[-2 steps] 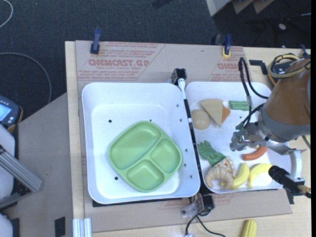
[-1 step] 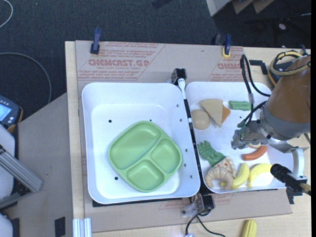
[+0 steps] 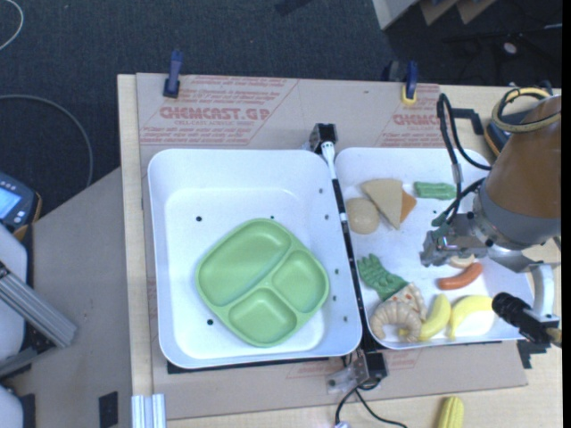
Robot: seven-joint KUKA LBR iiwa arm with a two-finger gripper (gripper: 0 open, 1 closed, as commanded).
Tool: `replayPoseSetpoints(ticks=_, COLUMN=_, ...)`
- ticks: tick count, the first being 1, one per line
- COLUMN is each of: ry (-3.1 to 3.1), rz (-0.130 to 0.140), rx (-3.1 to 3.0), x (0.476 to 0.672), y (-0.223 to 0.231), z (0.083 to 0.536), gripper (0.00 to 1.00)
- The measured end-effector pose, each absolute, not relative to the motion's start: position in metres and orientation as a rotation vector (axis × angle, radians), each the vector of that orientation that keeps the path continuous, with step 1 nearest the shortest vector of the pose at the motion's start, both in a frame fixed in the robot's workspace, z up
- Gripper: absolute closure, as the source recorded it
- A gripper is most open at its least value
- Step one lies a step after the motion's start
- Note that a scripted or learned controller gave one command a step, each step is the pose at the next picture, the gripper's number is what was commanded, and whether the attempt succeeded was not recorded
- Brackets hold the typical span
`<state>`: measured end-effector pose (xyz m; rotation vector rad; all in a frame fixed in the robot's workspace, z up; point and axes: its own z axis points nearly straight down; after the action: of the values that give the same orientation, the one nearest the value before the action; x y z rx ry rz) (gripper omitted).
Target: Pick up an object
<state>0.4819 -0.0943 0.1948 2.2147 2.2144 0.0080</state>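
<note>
Toy foods, the things to be picked from, lay scattered in the right bin (image 3: 393, 160), while the left bin (image 3: 169, 239) carried a green divided plate (image 3: 261, 281). Both bins sat side by side on the table (image 3: 134, 266), over a brown sheet of cardboard (image 3: 268, 105). The grey and orange arm (image 3: 526, 185) reached in from the right, and its claw (image 3: 443, 248) hung low over the right bin, just above a red sausage (image 3: 459, 278); whether it stood wide or narrow could not be told. Near it lay a tan wedge (image 3: 390, 199), a shrimp (image 3: 399, 310), a yellow lemon (image 3: 471, 315), a banana (image 3: 434, 317), green leafy piece (image 3: 381, 276) and a green bean (image 3: 434, 189).
</note>
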Motion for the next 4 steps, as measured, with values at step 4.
replayPoseSetpoints(ticks=4, ry=2.214, rz=0.015, rx=2.204, x=0.485, y=-0.093, z=0.235, gripper=1.0)
